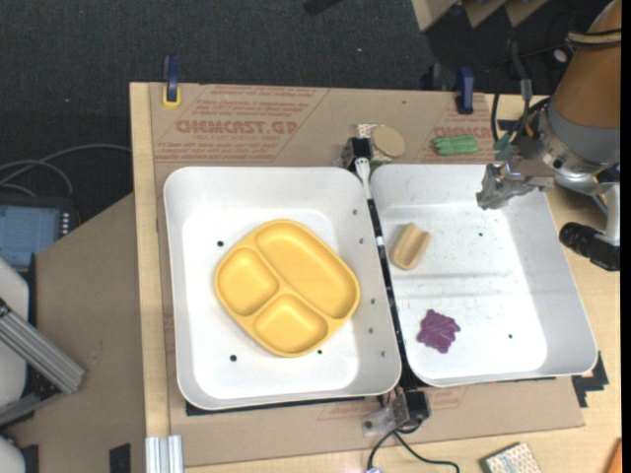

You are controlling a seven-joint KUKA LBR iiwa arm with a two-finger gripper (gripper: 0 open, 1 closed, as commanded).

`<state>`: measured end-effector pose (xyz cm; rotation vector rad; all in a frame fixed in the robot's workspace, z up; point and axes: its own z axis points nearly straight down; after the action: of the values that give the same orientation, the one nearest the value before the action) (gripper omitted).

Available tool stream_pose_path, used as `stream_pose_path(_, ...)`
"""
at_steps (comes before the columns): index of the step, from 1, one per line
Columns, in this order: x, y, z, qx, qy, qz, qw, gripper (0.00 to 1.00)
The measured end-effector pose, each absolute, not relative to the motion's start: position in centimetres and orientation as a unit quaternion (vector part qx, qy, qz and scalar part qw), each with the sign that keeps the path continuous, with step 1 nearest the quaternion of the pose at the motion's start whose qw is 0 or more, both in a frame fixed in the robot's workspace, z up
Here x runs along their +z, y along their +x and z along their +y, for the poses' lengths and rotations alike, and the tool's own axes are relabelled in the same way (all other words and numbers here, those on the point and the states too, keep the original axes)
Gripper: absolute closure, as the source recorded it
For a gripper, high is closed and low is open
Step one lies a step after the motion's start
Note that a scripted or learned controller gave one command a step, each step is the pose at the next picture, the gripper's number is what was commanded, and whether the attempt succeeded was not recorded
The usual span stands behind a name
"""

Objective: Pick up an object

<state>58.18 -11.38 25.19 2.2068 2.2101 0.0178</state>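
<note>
Dark carpet surrounded the counter, which carried two white bins. Your gripper hung over the far edge of the right bin; whether its fingers were spread or pressed together, you could not tell. Nearest lay the tan block, with the purple lump beyond. You would have done well to centre over the block, then descend straight.

We see a divided tray in the left bin; right bin holds a block near its left wall, a crumpled piece in front of it.
</note>
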Motion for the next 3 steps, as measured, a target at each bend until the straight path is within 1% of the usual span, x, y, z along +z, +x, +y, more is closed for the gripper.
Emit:
stream_pose_path(1,10.5,58.9,-14.7,-0.0017,0.708,0.706,-0.002,1.00)
stream_pose_path(2,28.3,62.1,-21.1,0.0036,0.708,0.706,0.011,1.00)
stream_pose_path(3,19.4,62.4,-19.6,-0.0015,0.707,0.708,-0.003,1.00)
